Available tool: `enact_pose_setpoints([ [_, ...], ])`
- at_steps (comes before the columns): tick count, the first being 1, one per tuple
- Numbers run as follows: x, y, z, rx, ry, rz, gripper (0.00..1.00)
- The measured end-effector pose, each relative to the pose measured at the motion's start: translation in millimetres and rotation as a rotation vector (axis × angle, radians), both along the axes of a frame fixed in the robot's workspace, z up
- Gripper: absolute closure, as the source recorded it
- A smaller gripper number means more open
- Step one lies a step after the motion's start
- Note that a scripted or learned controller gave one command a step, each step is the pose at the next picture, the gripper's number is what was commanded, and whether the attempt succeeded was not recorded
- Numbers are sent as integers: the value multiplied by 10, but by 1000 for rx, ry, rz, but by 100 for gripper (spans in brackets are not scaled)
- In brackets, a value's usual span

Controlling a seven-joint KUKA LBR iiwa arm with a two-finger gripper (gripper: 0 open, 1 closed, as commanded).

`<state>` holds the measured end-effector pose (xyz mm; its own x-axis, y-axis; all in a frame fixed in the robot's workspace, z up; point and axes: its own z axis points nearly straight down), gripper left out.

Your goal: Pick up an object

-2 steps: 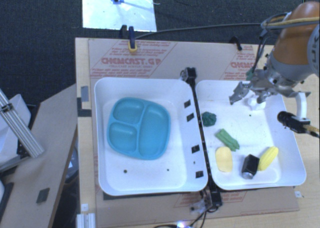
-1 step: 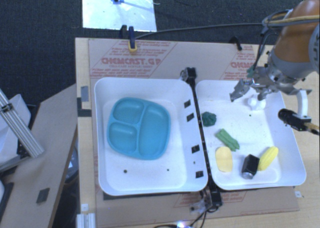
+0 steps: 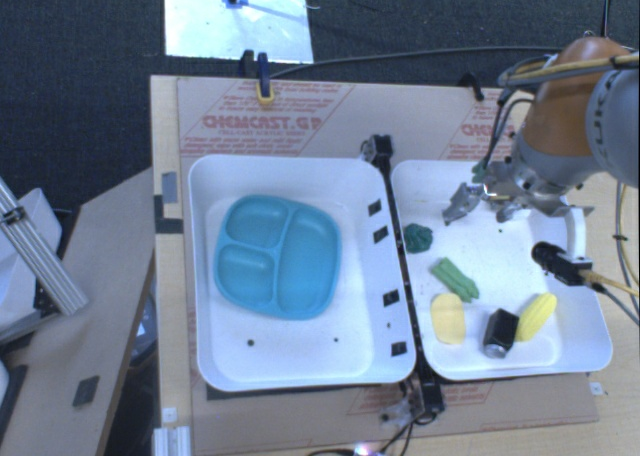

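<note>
Gripper (image 3: 480, 202) hangs over the right bin (image 3: 600, 344), top half, nothing in it; can't tell its state from here. Candidates lie below it: dark green lump (image 3: 418, 237), green piece (image 3: 456, 278), yellow block (image 3: 448, 319), black cylinder (image 3: 499, 332), yellow corn-like toy (image 3: 537, 315). All look light, prob plastic/foam. Yellow block's flat sides = easiest grab; cylinder may roll.

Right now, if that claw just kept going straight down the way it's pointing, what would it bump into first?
Probably just the bare floor of the right bin; the claw hangs above and beyond the dark green piece, though depth is uncertain.
</note>
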<state>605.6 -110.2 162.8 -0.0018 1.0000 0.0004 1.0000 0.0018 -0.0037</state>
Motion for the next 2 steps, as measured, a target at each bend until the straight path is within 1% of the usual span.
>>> enact_pose_setpoints([
  [1, 22, -68, -595, 0, -2, -1, 0],
  [2, 34, -102, -772, -7, -9, -4, 0],
])
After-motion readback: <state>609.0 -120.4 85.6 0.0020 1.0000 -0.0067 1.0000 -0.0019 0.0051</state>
